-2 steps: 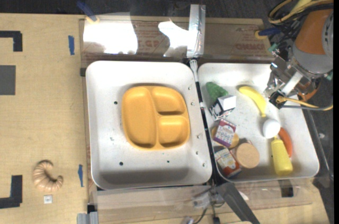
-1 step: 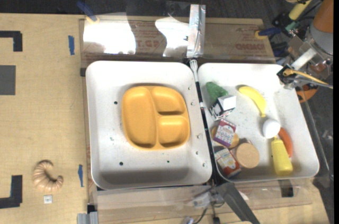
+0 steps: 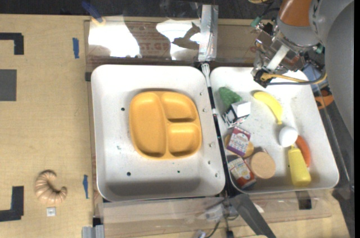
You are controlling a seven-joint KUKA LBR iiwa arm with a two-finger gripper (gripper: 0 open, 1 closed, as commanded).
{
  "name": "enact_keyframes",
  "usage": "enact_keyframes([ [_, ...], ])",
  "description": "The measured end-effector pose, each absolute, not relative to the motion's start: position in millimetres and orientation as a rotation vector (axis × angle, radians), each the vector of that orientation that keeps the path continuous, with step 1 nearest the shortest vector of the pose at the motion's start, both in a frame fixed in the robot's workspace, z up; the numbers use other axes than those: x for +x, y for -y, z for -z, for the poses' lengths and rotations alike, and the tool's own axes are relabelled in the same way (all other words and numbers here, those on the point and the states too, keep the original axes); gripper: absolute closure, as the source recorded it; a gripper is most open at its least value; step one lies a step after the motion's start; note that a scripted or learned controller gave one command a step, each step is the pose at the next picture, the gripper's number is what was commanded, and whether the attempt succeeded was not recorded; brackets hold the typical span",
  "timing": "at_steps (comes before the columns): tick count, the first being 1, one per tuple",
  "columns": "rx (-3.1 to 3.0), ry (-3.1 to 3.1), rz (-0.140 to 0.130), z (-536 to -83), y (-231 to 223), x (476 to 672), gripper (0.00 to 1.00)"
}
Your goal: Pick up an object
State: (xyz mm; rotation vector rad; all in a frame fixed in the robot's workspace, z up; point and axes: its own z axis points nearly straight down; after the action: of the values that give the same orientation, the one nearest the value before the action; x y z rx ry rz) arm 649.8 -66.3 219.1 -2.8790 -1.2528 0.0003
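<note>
Nearest you in the right bin [image 3: 326,175] lies the yellow bottle [image 3: 298,166], beside the orange carrot [image 3: 304,149]. Beyond them, the banana [image 3: 270,105] lies mid-bin, long axis diagonal, running from upper left to lower right. The hand [image 3: 265,75] hovers at the bin's far edge; I cannot tell its grip state. Bring it down across the banana's width, not along it.

The pincer [image 3: 263,77] hangs over the right bin's [image 3: 323,113] far edge — near a banana [image 3: 269,104].
</note>
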Motion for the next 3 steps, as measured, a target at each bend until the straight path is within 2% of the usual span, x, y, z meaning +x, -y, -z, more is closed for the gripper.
enact_keyframes([
  [1,-2.698,1.605,-0.001,-236.6,12.9,645.0,1.00],
  [2,-2.651,1.694,0.014,-489.3,-20.8,651.3,1.00],
  [3,-2.556,1.821,-0.009,-372.6,-51.6,577.1,1.00],
])
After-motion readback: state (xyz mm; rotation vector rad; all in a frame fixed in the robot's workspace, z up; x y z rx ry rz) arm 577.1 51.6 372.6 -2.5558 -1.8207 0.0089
